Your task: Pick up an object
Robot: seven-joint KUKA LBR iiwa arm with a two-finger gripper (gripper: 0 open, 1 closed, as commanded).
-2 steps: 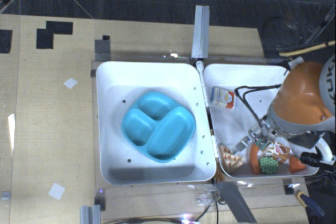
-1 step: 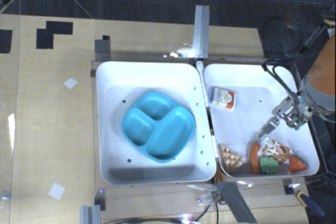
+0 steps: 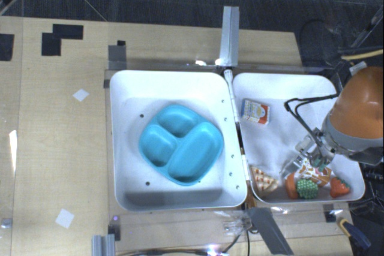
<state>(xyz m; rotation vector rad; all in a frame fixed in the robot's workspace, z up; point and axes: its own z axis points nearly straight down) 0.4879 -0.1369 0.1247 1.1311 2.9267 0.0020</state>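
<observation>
Camera view has my tool low in the right shallow white bin, above a heap of small toy foods at the near corner: a green knobbly piece, an orange carrot-like piece, a red one and a pizza slice. Whether it is spread or pressed together I cannot tell. I would centre over a single piece, probably the green one, before descending, since crowded neighbours could foul the grasp. A small carton lies apart; the blue divided plastic tray sits in the left bin.
</observation>
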